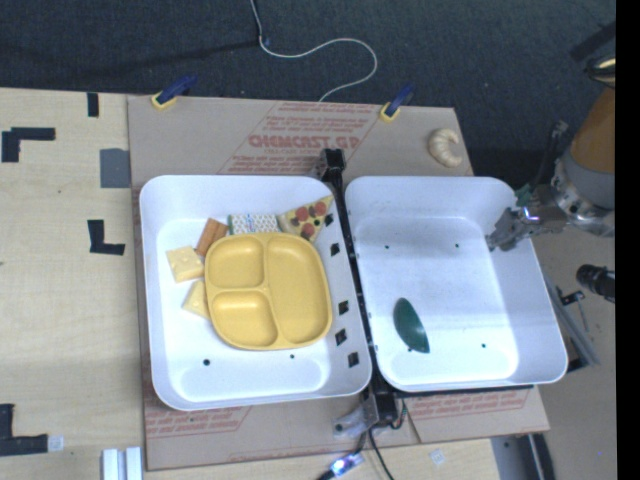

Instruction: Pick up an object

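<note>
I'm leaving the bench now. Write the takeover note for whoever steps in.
Tool: at the right bin's upper right rim, above the wall; whether it is open or shut cannot be told. Nothing is seen in it.
Right bin: one dark green oval object lying near the front centre.
Left bin: yellow divided plate in the middle, small flat pieces tucked along its left and rear edges.
Done: no pick made.
Left: bring the tool down onto one object, probably the green one since it lies apart from everything else, grip and lift.
</note>
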`<state>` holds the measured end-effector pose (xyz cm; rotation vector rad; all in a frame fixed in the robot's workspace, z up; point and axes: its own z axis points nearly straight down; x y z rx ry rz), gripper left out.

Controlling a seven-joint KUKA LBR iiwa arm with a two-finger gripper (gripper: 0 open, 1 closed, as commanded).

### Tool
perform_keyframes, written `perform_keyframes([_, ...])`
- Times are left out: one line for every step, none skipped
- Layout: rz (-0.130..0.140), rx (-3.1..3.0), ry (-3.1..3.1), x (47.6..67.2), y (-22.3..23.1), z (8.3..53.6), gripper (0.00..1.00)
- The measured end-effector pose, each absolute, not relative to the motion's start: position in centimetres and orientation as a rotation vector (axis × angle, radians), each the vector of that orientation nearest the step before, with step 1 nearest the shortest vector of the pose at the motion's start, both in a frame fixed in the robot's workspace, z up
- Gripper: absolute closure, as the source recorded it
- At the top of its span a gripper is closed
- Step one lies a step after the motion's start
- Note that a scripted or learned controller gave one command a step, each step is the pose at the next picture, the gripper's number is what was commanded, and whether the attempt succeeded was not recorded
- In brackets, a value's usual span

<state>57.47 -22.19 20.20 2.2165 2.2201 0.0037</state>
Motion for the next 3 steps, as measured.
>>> perform_keyframes([0.002, 2.219, 2.223, 57.6, -22.1, 22.6, 1.00])
perform_keyframes([0.000, 2.216, 2.230, 57.7, -16.6, 22.2, 1.00])
perform_keyframes([0.000, 2.217, 2.231, 56.1, -11.6, 23.1, 1.00])
